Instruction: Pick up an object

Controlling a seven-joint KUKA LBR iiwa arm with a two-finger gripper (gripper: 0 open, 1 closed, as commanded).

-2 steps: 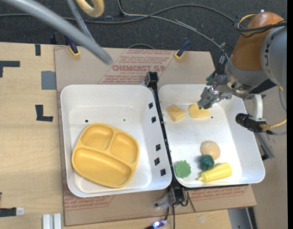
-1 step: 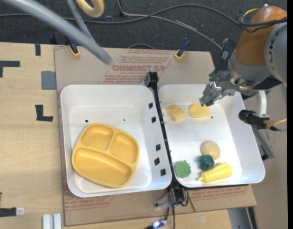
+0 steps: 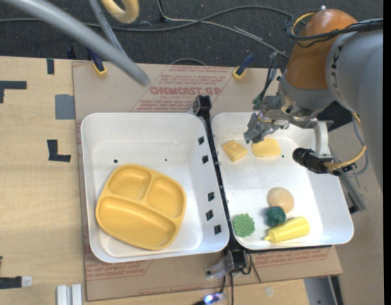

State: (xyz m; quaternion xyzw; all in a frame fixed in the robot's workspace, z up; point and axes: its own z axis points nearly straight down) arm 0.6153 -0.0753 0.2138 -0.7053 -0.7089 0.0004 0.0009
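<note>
A: Nearest us in the right bin (image 3: 338,224), what lies along the front wall?

B: A yellow corn-like piece (image 3: 288,230) close to the front wall, a dark teal lump (image 3: 275,216) touching its upper end, a green bumpy ball (image 3: 243,224) to their left, and a tan round ball (image 3: 280,199) just behind the teal one.

A: And the things under the gripper?

B: Two pale yellow pieces in the back half: a blocky chunk (image 3: 234,150) near the divider, and a flatter rounded one (image 3: 266,148) just beside it. The gripper (image 3: 255,132) hangs right above the gap between them. I cannot tell how its jaws stand, nor whether anything is in them.

A: Room to move?

B: The bin's middle floor is bare, between the front cluster and the back pair. The divider (image 3: 211,164) stands close to the chunk's left.

A: Further off?

B: The left bin (image 3: 93,132) bears a yellow sectioned plate (image 3: 141,205). Behind the bins, cardboard (image 3: 176,91) with red lettering, and cables (image 3: 201,21) beyond.
</note>
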